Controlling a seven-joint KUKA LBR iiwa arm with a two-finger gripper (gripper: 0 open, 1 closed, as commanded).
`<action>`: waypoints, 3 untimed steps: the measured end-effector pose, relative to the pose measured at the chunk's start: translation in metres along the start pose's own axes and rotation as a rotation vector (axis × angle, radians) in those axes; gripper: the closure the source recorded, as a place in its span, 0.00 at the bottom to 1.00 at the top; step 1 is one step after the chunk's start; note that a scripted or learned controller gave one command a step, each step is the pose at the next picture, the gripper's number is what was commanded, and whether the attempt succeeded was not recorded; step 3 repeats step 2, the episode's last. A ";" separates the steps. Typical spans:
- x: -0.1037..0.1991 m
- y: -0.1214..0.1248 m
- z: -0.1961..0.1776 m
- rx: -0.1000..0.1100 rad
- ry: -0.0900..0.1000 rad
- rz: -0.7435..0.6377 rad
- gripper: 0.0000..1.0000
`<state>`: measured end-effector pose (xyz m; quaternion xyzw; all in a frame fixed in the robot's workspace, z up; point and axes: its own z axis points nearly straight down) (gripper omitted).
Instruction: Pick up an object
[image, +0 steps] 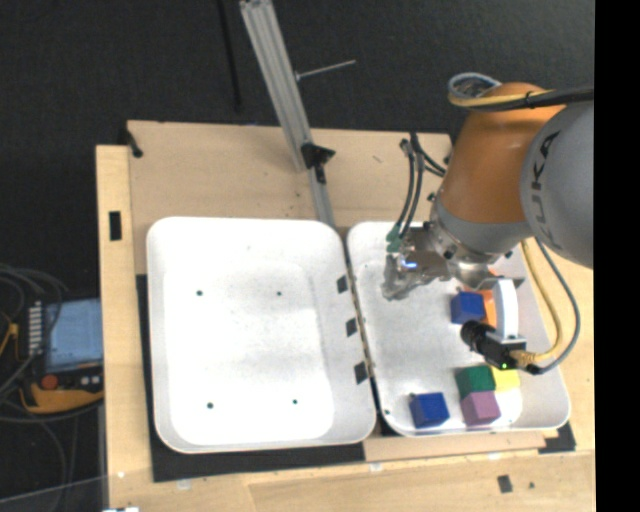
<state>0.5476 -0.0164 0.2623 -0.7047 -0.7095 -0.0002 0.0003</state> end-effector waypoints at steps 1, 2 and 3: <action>0.059 0.006 0.017 0.003 0.000 0.000 1.00; 0.110 0.004 0.032 0.003 -0.001 0.000 1.00; 0.110 0.004 0.032 0.003 -0.001 0.000 1.00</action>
